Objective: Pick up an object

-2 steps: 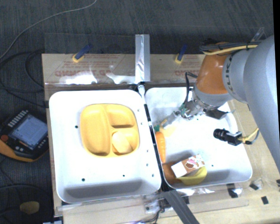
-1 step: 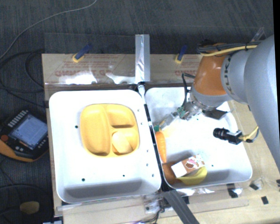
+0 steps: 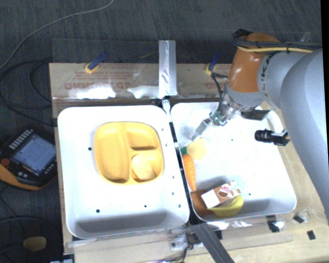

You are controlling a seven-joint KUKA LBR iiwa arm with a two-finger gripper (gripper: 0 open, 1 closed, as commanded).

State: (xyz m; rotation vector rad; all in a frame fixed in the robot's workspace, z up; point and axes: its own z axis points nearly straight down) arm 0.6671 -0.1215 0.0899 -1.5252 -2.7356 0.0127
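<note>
Your tool (image 3: 200, 130) reaches into the right bin (image 3: 265, 172), tip just above a pale yellow ball (image 3: 197, 148); whether it grips is unclear. An orange carrot (image 3: 190, 172) lies just below

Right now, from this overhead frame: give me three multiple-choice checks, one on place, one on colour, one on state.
1. Where does the yellow tray lie?
A. left bin
B. right bin
C. on the floor

2. What colour is the carrot?
A. blue
B. orange
C. white

3. Where is the gripper?
A. over the left bin
B. outside both bins
C. low in the right bin, just above the pale round object

Answers: 1 A, the tray fills the left bin's middle. 2 B, it reads orange along the divider. 3 C, its tip points down-left at that object.
</note>
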